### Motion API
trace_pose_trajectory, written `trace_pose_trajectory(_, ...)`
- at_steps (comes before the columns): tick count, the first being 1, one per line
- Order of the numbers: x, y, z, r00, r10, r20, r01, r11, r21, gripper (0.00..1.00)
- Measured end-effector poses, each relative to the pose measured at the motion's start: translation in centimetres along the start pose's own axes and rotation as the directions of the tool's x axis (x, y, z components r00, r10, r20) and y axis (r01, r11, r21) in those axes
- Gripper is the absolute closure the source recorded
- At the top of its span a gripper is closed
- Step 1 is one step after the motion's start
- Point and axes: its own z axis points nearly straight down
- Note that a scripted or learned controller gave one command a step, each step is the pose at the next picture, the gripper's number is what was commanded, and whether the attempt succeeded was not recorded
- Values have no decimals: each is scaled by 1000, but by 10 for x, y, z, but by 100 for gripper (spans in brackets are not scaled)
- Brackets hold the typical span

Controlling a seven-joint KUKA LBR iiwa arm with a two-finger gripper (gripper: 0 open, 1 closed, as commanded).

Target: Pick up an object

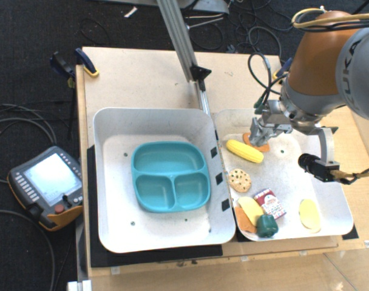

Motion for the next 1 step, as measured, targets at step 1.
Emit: trace_pose_trajectory(1,59,9,11,1000,0,0,0,1000,2,100)
